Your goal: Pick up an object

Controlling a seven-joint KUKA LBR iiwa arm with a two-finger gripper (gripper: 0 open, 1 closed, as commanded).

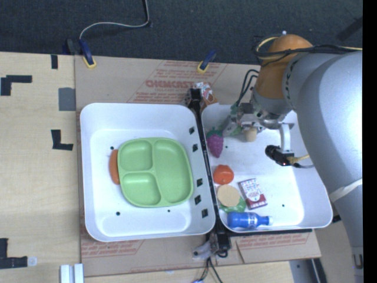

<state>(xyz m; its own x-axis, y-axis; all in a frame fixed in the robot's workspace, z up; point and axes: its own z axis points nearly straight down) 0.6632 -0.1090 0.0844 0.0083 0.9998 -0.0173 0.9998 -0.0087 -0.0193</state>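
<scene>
My gripper [242,126] hangs low over the far part of the right bin [306,187], below the orange band [277,69] of the arm. A purple object [215,144] lies just to its left, close to the bin's left wall. Nearer the front lie an orange round object [222,174], a tan disc on something green [228,197], a red and white carton [253,193] and a blue bottle [248,220] on its side. A small beige shape [251,134] sits right at the gripper, and I cannot tell what it is.
The left bin [97,128] holds a green divided plate [156,171] with an orange object [113,165] at its left edge. A small wrapped item [202,92] sits on the cardboard behind the bins. A black part with a cable [281,155] hangs off the arm over the right bin.
</scene>
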